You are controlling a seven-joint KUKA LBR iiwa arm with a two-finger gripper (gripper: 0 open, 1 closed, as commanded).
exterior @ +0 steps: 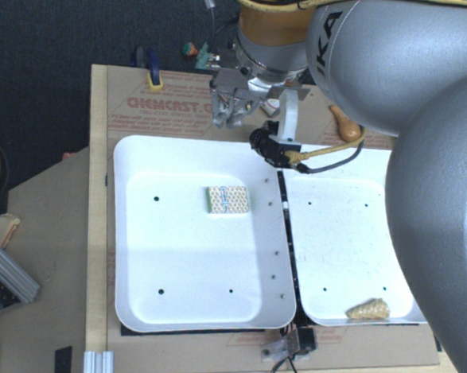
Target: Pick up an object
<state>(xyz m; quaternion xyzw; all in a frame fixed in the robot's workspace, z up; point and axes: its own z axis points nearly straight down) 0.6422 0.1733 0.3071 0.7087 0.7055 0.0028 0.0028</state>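
Above the far rim of the left bin (126,238), over the brown bench board (175,106), my claw (229,114) hangs. Fingers point down at the board's red lettering; whether they stand apart or closed I cannot tell at this angle. Nothing visible between them.

Left bin: shallow, white, rounded corners, small dark dots on its floor. One object in it, a small rectangular block (228,200) with a green and pale printed face, lying flat in the far half, apart from all walls, nearer the divider than the left wall.

Right bin (353,190): touches the left bin along a dark seam. A tan, lumpy piece (367,311) lies against its near rim. My grey arm (416,91) covers much of this bin's right side.

Bench: a blue-and-yellow clamp (154,71) sits at the board's far edge. A wooden-coloured knob (347,126) lies on the board beyond the right bin. A black cable (299,154) loops down from my wrist to the bins' far junction.

Room: dark carpeted floor (44,41) beyond the bench; metal framing (5,265) at the left.
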